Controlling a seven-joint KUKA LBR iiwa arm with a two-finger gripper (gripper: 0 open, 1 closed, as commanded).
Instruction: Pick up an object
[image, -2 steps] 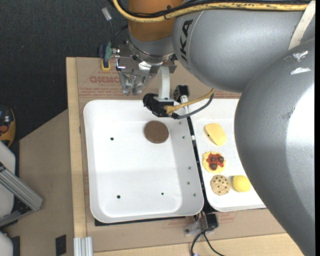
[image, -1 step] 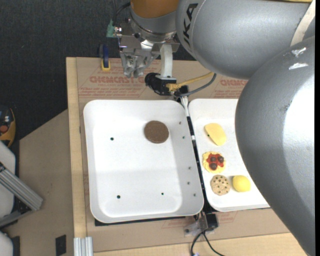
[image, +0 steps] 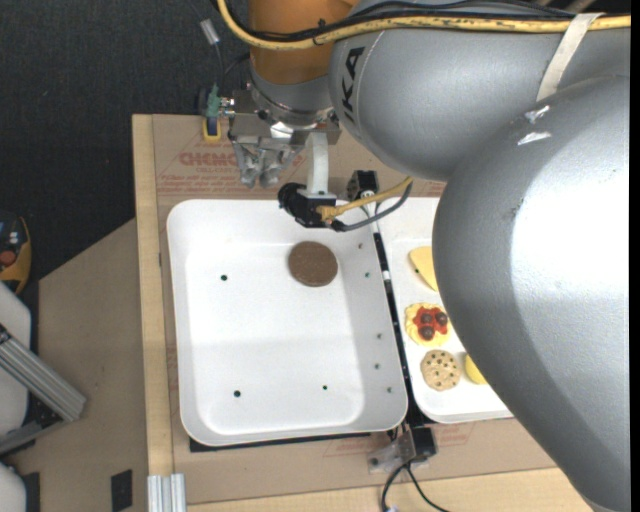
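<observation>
Two shallow white bins sit side by side on the desk (image: 155, 300). The left bin (image: 200, 300), centre of the frame, contains one object: a brown disc (image: 313, 265), lying flat in the bin's upper middle part. The disc is round, so it has no long axis and no evident pointing direction; its surface is plain, dull brown and uniform.

The right bin (image: 450, 405), largely covered by the arm, contains a yellow piece (image: 423, 266), a tart topped with red berries (image: 430, 322) and a speckled cookie (image: 440, 369), ranged from upper to lower.

The hand (image: 262, 165) is at top centre of the frame, above the left bin's upper rim and apart from the disc. Its fingers point down, close together, with nothing between them.
</observation>
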